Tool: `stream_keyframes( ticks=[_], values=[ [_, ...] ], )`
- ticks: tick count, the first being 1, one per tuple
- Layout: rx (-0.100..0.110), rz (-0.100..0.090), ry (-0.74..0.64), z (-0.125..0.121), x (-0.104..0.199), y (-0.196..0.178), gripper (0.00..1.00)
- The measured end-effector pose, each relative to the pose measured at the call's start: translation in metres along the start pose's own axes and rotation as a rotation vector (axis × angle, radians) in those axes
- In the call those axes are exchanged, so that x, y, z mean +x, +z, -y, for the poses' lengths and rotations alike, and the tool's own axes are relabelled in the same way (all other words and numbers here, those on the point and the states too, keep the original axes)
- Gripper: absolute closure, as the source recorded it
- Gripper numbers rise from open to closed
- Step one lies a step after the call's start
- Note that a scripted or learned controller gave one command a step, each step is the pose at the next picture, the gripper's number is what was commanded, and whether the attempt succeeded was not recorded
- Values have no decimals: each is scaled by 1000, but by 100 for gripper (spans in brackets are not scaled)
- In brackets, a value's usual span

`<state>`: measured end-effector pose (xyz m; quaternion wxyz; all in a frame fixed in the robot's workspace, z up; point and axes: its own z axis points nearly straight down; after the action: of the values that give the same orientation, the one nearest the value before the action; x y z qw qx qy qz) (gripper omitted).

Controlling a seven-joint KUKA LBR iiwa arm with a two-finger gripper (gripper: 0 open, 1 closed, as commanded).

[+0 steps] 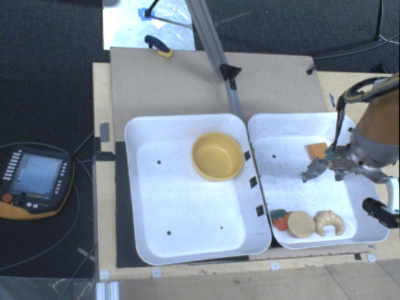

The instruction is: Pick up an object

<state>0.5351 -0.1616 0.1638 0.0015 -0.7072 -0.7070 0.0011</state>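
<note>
Bowl (pixel 217 156) in left bin (pixel 150 230); croissant (pixel 329 222), orange block (pixel 316 149) in right bin (pixel 281 127).

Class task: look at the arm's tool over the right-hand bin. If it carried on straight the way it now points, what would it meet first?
The tool points down and leftward over the right bin, so it would probably first meet bare white bin floor. The orange piece lies beside it, not ahead. Depth is unclear.

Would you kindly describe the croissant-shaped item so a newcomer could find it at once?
Look in the right bin, along its near edge. Three things lie in a row there; the croissant is the rightmost, pale tan and curved, beside the round disc.
</note>
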Motion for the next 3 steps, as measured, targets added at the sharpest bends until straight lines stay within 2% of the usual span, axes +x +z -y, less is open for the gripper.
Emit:
stream_keyframes(
  ticks=[1,2,3],
  values=[
    [0,0,0,-2,-9,57,0],
    [-3,0,-1,-2,-9,74,0],
    [-6,1,0,-2,-9,63,100]
  ],
)
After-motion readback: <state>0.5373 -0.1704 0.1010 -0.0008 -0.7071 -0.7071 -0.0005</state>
